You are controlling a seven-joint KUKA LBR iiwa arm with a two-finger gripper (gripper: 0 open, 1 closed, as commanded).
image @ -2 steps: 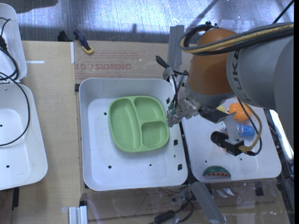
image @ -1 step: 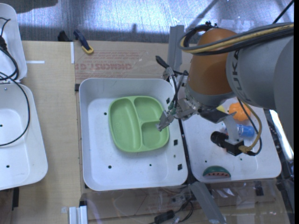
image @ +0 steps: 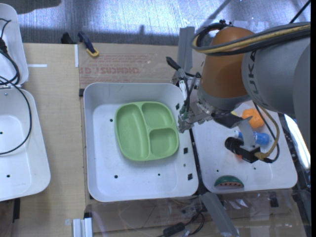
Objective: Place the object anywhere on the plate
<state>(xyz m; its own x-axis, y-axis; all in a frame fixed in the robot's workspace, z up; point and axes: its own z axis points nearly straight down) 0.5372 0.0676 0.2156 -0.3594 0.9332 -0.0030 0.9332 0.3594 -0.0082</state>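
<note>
Three compartments divide the pale green plate, which lies flat in the middle of the left-hand bin.
At the plate's 3 o'clock, your gripper hangs over the bins' shared edge; its grip cannot be told. Farther on, the right-hand bin holds a watermelon slice at its 6 o'clock.

- Bright, even overhead light across both white bins.
- Blown-out glare on the far floor and along the arm.
- Soft shadows under the plate.
- Slightly soft focus, mild grain.
</note>
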